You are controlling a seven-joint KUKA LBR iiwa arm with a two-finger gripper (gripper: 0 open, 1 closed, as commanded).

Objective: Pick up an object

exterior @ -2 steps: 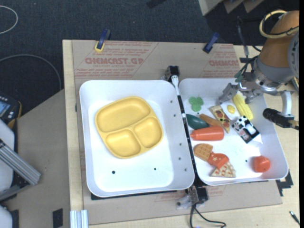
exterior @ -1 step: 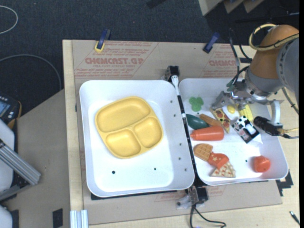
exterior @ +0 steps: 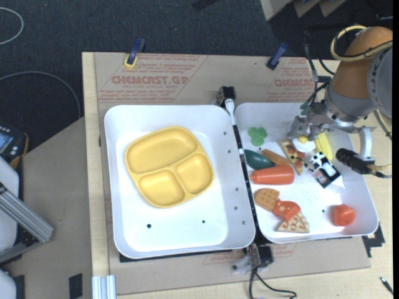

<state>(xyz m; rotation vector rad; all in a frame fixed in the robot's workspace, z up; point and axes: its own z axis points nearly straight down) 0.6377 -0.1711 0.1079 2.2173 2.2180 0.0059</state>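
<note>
Camera view: the arm's jaws (exterior: 303, 131) hang low over the upper middle of the right bin (exterior: 366, 199), among the toy food.

From where I stand, the jaws sit right above a small white-and-yellow piece (exterior: 303, 144), with a yellow corn cob (exterior: 323, 146) just beside it on the right; I cannot tell whether they are open or closed, or whether anything is between them. Close by to the left lie a green leafy piece (exterior: 257, 132) and a dark green vegetable (exterior: 257, 159), and below them an orange carrot (exterior: 272, 176), a waffle (exterior: 266, 199) and a pizza slice (exterior: 294, 223). A red tomato (exterior: 343, 214) rests near the bin's lower right corner. The left bin (exterior: 118, 185) holds a yellow divided tray (exterior: 168, 166). Both bins rest on the surface (exterior: 100, 80).
</note>
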